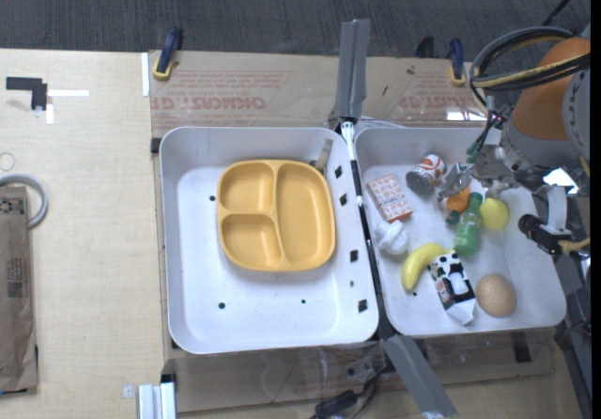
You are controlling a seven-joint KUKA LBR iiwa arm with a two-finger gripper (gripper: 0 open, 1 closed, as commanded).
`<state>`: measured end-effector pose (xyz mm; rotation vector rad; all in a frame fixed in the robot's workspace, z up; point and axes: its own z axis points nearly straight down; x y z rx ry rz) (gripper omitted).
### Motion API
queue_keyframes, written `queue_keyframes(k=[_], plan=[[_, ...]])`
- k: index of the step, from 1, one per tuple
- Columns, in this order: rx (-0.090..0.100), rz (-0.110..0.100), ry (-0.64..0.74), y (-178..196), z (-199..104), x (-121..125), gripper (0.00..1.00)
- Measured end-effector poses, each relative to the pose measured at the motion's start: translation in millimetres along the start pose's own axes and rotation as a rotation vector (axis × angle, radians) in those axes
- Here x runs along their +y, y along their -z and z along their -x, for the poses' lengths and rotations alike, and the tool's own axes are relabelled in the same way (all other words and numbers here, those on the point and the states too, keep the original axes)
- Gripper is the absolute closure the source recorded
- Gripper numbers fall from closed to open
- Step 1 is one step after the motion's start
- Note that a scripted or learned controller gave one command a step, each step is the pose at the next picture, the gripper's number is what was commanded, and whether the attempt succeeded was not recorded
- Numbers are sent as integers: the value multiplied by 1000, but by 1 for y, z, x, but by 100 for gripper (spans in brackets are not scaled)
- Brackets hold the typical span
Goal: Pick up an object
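Observation:
The right bin [554, 314] holds several small objects. A red-and-white can [427, 168] lies at the back, with a red patterned box [389, 197] and a white lump [392, 239] to its left. A banana [420, 262], a black-and-white bottle [454, 286] and a brown egg-shaped ball [496, 295] lie toward the front. My gripper [458, 182] hangs low over the bin's back right, just above an orange piece [455, 202], a green bottle [467, 233] and a yellow lemon [494, 213]. I see nothing lifted in it.
A yellow divided plate [277, 215] lies in the left bin [188, 304]. A grey divider post [353, 69] stands between the bins at the back. Black cables [512, 55] loop above the arm's orange band [549, 93]. A brown bag [14, 286] lies at far left.

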<state>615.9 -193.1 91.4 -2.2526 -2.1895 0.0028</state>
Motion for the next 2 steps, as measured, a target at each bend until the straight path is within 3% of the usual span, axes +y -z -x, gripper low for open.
queue_keyframes(k=[1, 2], plan=[[-1, 2, 0, 10, 1, 1, 100], [-2, 3, -18, 105, -7, 43, 100]])
